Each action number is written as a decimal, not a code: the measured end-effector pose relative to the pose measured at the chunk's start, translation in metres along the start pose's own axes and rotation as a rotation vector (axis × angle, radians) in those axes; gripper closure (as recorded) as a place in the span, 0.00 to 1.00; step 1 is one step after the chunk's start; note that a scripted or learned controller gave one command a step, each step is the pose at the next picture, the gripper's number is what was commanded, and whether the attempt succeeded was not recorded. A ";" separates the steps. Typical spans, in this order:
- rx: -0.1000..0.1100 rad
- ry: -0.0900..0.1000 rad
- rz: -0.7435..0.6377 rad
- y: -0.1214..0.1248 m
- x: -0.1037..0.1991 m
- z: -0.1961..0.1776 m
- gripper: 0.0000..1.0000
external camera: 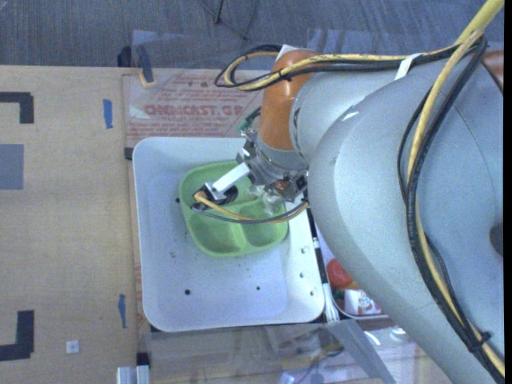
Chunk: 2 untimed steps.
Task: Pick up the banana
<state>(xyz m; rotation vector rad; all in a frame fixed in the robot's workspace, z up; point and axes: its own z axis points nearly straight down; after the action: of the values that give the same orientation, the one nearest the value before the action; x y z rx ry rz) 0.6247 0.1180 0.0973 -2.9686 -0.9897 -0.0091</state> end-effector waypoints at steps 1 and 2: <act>-0.010 -0.014 0.227 -0.041 0.014 -0.132 1.00; -0.012 -0.013 0.313 -0.027 0.052 -0.298 1.00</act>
<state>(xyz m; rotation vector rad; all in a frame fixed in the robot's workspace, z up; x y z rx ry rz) 0.6494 0.1671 0.3961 -3.1006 -0.5180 0.0067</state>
